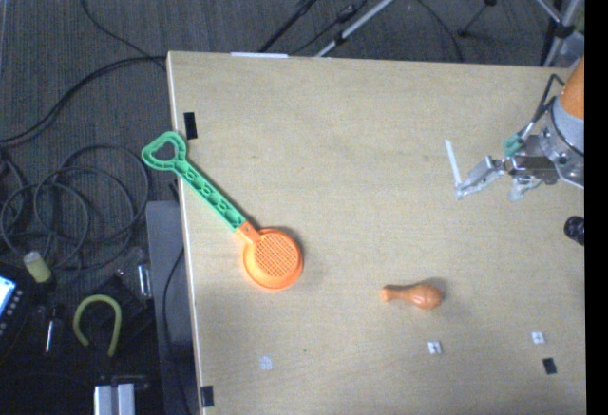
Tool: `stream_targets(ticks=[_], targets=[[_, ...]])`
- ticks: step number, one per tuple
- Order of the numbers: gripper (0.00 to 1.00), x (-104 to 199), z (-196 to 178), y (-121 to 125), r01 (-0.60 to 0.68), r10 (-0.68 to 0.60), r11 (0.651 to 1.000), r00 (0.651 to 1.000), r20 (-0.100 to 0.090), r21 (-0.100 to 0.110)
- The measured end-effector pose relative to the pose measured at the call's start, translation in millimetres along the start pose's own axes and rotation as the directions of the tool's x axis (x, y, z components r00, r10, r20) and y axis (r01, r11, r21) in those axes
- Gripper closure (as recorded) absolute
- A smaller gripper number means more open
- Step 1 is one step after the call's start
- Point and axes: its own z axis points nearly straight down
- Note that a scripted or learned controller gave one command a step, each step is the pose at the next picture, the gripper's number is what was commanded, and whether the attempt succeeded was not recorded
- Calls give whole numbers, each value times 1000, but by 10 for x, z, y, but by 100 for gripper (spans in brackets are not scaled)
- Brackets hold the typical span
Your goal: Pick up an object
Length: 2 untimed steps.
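While it lies diagonally on the desk (380, 119), the strainer (228, 218) points its green handle up-left, orange mesh head down-right; the pincer (467, 178), seemingly spread, hovers well apart.

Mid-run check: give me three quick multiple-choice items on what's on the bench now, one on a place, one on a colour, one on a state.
1. Where is the tool?
A. near the bench's right edge, above the bench surface
B. over the strainer's head
C. at the bench's left edge

2. What colour is the strainer handle?
A. blue
B. green
C. white

3. How does the small orange piece lie?
A. stacked on the strainer
B. gripped in the tool
C. loose on the bench, apart from the tool

Answers:
1 A, it sits at the right by the arm's wrist.
2 B, a green handle joins an orange mesh head.
3 C, bare bench shows all round it.
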Motion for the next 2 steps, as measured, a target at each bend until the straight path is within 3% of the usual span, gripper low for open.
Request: stream_targets(ticks=[1, 2], targets=[[0, -157, 1104, 396, 207, -207, 978, 978, 1, 0], [0, 64, 1596, 891, 186, -186, 983, 983, 2, -1]])
